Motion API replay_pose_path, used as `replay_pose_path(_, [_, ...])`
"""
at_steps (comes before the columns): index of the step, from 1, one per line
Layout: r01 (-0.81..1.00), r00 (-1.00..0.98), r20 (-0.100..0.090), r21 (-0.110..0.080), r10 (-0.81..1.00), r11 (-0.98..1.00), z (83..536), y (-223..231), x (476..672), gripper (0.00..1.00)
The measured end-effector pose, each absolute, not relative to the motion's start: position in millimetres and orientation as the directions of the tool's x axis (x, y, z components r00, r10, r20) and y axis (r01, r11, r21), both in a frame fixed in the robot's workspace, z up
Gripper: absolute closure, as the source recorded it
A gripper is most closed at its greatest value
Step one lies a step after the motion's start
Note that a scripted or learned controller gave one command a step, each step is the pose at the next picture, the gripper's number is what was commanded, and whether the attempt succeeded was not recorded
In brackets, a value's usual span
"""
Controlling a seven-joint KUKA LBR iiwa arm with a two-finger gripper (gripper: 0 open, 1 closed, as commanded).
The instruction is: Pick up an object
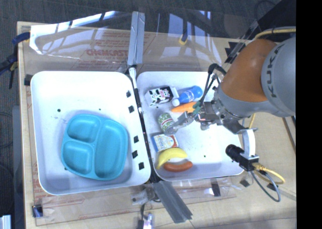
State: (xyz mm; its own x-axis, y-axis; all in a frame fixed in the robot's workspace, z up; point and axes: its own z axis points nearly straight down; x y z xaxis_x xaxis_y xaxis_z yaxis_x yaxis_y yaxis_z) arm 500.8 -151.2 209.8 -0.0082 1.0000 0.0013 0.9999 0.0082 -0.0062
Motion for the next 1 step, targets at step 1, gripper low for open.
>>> replay_pose_path(1, [0.994, -0.106, 0.0, -0.003, 0.994, 0.106, 90.2, -162.8, 590.0, 0.0])
